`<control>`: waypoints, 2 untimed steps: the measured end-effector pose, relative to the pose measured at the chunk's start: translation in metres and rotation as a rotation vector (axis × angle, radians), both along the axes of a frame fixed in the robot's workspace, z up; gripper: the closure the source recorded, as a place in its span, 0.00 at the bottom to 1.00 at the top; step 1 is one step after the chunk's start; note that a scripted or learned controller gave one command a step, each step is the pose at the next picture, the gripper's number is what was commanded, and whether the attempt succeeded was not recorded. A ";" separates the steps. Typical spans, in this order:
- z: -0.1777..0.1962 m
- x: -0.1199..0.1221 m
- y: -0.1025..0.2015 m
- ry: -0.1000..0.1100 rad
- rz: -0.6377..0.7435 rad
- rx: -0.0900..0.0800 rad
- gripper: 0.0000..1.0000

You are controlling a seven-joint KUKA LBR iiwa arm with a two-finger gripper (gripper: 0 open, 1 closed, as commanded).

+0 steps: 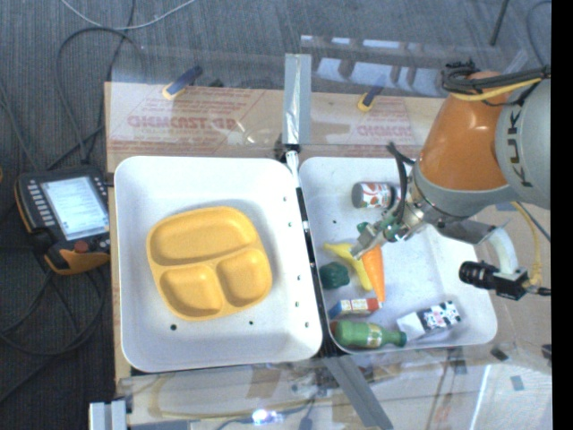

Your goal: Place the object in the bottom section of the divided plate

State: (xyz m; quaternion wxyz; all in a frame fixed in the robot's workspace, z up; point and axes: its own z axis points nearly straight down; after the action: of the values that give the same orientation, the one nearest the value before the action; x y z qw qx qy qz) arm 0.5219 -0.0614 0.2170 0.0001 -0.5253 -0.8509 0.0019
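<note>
A yellow divided plate [209, 260] lies in the left white bin [143, 186], with one large section at the top and two smaller ones at the bottom. My gripper [376, 236] hangs over the right bin [448, 267], its tip just above the top end of an orange carrot [375, 272]. A yellow banana [349, 260] lies beside the carrot, and a dark green round piece [334, 276] sits to its left. Nothing is visibly lifted by the gripper.
The right bin also holds a small can [372, 193] at the top, a small red-labelled bottle [356, 306], a green bottle [367, 334] at the front edge, and a black-and-white carton [439, 316]. A teach pendant [63, 211] lies left of the bench.
</note>
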 end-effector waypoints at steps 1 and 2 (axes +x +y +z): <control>0.037 0.016 0.060 -0.002 0.389 0.002 1.00; 0.011 0.048 0.126 -0.003 0.678 0.004 1.00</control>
State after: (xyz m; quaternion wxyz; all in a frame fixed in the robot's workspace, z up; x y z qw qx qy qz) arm 0.5696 0.0641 0.2285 -0.0007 -0.2126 -0.9771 -0.0004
